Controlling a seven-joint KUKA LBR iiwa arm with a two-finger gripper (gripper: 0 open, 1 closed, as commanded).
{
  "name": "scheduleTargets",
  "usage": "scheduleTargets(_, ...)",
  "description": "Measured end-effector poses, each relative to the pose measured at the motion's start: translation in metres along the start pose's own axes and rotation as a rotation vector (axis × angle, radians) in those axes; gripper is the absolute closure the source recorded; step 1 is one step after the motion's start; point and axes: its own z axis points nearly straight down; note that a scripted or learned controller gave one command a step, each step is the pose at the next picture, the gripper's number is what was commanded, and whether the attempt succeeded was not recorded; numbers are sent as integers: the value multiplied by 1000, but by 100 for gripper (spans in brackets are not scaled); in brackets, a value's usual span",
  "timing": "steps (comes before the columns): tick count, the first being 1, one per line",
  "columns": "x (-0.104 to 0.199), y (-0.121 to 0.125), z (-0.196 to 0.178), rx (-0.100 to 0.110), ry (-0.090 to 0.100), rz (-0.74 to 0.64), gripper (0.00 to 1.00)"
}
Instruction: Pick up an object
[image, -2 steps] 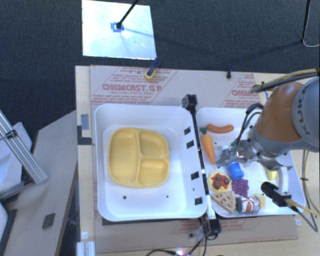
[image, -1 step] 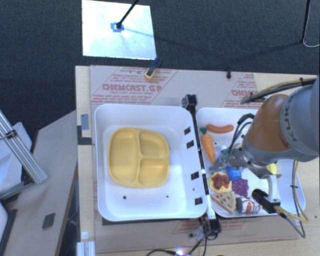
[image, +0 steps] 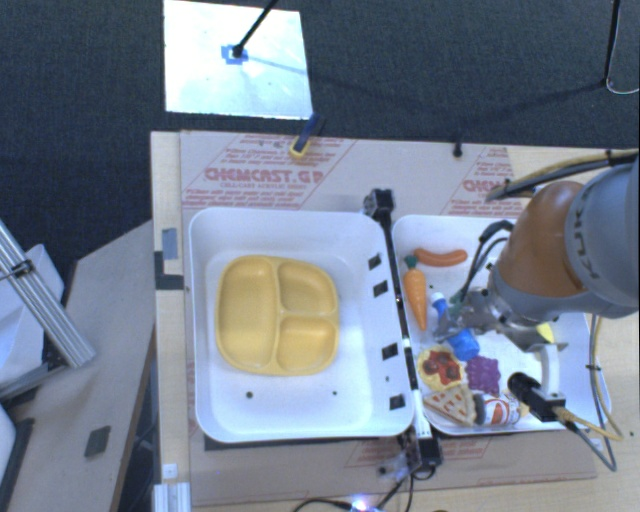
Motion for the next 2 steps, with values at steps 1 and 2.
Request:
scheduleTargets(1, -1, 9, -62, -3, -2, -2, 100)
scheduleTargets(2, 1, 8, -126, -4, -2, -3, 100)
